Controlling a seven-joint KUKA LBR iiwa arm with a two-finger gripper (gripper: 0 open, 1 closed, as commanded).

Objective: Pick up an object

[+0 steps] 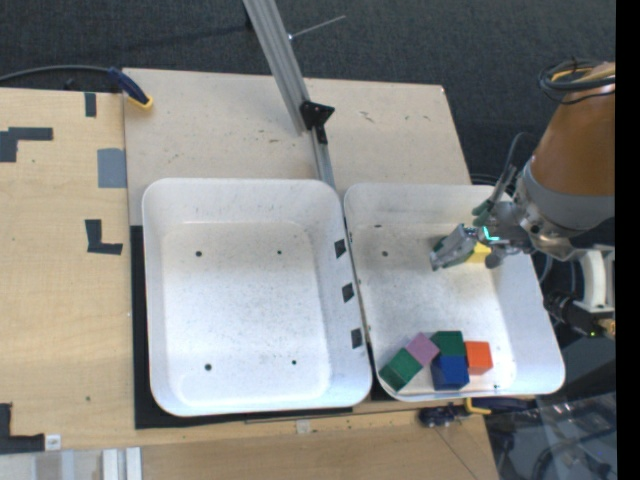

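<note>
Reading the scene from the near rim of the right bin [540, 368] outward:
blocks: a tight cluster just inside that near rim: green block [402, 368], pink block [422, 348], blue block [450, 371], dark green block [448, 343], orange block [479, 356], all touching or nearly so.
gripper: gripper [450, 251] sits farther back over the same bin, near its far right side, fingers pointing toward the left bin [170, 298].
grip state: cannot tell how wide it stands; a yellow bit [480, 253] shows beside it, whether held or not is unclear.
key relation: the cluster lies nearer the camera than the gripper, well apart from it.
likely need: judged, a move toward the near rim, then down.
long axis: blocks look cube-like, none evident.
writing: none readable.
</note>
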